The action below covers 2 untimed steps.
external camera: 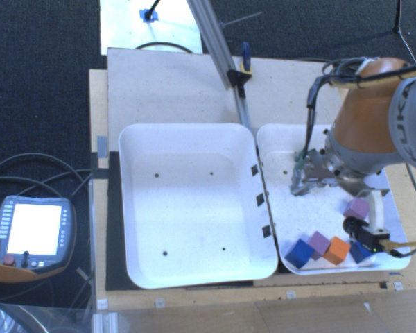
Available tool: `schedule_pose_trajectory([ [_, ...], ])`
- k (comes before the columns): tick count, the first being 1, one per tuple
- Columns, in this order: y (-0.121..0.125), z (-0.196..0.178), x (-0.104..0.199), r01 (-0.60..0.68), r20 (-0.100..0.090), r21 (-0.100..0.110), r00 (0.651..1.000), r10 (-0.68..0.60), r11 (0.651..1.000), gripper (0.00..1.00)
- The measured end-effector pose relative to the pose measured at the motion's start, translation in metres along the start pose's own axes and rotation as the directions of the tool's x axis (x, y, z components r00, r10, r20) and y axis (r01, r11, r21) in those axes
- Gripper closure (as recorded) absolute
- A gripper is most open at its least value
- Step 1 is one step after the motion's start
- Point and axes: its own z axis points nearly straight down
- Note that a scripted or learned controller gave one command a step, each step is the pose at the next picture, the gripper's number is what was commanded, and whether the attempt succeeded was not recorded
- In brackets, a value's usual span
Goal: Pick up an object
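Your gripper (301,183) hangs at right of centre, over bare floor of the right bin (277,151); I cannot tell its jaw state. The blocks (320,247) cluster lower right, well apart. Centre over one block before you descend.

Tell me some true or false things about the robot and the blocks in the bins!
1. The colored blocks sit in the right bin. True.
2. The orange block lies between a purple block and a blue block. True.
3. The pincer hangs over the left bin. False: it is over the right bin.
4. The blocks are piled at the far end of their bin. False: they cluster at the near end.
5. A teach pendant with a bright screen lies left of the bins. True.
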Motion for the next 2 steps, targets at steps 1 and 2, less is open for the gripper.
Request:
schedule_pose_trajectory([
  [1, -0.003, 0.010, 0.051, -0.001, 0.000, 0.003, 1.000, 0.001, 1.000, 1.00],
  [2, -0.006, -0.003, 0.106, 0.001, -0.001, 0.002, 1.000, -0.001, 1.000, 1.00],
])
